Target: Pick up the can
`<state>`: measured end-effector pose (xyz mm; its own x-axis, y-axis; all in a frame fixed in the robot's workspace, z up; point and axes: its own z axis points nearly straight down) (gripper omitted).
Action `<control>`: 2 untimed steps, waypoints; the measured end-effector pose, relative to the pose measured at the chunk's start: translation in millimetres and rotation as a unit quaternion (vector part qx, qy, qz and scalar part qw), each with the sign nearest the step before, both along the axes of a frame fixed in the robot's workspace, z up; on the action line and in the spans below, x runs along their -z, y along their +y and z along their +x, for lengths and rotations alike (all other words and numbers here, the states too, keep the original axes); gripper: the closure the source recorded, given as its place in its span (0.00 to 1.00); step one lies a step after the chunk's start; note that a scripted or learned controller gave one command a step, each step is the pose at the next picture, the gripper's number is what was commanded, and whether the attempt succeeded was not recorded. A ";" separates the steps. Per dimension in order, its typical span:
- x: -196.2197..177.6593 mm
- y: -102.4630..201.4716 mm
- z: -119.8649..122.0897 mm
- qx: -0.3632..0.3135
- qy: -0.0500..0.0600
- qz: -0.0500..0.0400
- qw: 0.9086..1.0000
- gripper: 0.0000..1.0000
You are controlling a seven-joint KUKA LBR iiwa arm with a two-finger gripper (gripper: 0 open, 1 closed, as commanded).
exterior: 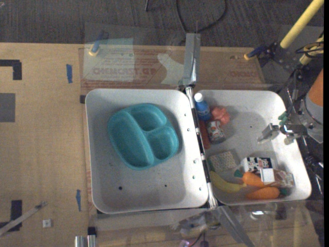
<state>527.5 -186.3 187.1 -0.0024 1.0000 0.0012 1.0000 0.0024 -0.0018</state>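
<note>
The can (216,131) is small with a dark red label. It lies in the right bin (254,104) near the left wall, just below a pinkish-red fruit (221,113). My gripper (277,133) hangs over the right side of that bin, well to the right of the can and apart from it. Its fingers (268,133) stand open with nothing between them.
A blue bottle (201,107) lies by the divider above the can. Below it are a speckled sponge (222,161), a banana (226,182), two carrots (259,187) and a small carton (260,166). The left bin (103,184) holds a teal divided plate (143,135).
</note>
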 end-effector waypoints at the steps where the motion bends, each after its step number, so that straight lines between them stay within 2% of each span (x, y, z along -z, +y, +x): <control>1: 98.2 62.4 43.1 -0.006 -0.006 -0.002 1.000 0.00; 2: 101.9 -2.6 117.2 -0.008 0.021 0.002 1.000 0.00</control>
<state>644.6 -188.9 85.3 -0.0185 0.9998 0.0055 0.9988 0.0187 -0.0446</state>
